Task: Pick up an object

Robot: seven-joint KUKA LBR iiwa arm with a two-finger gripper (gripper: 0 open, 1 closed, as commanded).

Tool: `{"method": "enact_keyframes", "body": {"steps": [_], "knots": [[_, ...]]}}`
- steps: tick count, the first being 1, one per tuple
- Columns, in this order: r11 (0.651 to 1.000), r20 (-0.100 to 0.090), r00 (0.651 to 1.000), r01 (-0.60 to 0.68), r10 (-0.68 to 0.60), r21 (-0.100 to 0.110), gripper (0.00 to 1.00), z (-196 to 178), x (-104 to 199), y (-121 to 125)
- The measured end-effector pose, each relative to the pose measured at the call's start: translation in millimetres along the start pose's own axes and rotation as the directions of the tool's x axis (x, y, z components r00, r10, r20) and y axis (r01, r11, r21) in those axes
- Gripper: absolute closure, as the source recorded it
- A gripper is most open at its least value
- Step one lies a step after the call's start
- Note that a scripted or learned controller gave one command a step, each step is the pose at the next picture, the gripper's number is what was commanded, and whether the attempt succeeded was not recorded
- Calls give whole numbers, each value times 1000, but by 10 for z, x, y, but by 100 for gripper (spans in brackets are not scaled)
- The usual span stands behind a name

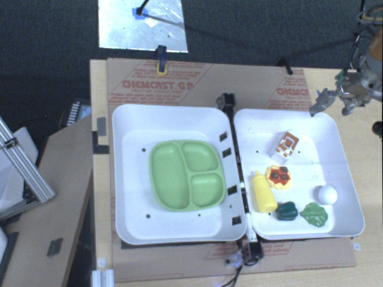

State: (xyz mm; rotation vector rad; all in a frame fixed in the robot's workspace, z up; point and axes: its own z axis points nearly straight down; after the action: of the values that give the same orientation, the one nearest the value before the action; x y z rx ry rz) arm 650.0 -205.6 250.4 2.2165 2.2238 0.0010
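Six candidates: all lie in the right bin (pixel 344 160), which I take as my landmark; any one would satisfy the task.
Green tray (pixel 185 175): in the left bin (pixel 128 160), across the divider from my landmark; broad, stiff, shallow-rimmed, probably awkward for me, so I would skip it.
Yellow bottle (pixel 263 193): against the right bin's left wall, lying down; looks like light, smooth plastic, likely slippery; I would close across its narrow width at mid-body.
Small box (pixel 286 145): toward the right bin's far side, apart from the rest; light, stiff, flat-faced, my best bet; grip its two long sides.
Round patterned piece (pixel 279 177): mid-bin, touching the bottle; kind unclear, low profile.
Leafy green toy (pixel 315 214): near front corner of the right bin; irregular, perhaps soft.
Dark green piece (pixel 287 211): just beside the leafy toy; compact, graspable.
White ball (pixel 327 194): just behind the leafy toy; would likely roll away.
My gripper (pixel 332 103): above the right bin's far right corner, fingers spread apart, carrying nothing.
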Motion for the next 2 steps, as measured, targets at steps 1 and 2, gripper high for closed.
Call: {"method": "enact_keyframes", "body": {"steps": [1,2], "knots": [[1000,-1,1000,2,-2,2,0,418,40,0],[1000,-1,1000,3,-3,3,0,993,111,63]]}}
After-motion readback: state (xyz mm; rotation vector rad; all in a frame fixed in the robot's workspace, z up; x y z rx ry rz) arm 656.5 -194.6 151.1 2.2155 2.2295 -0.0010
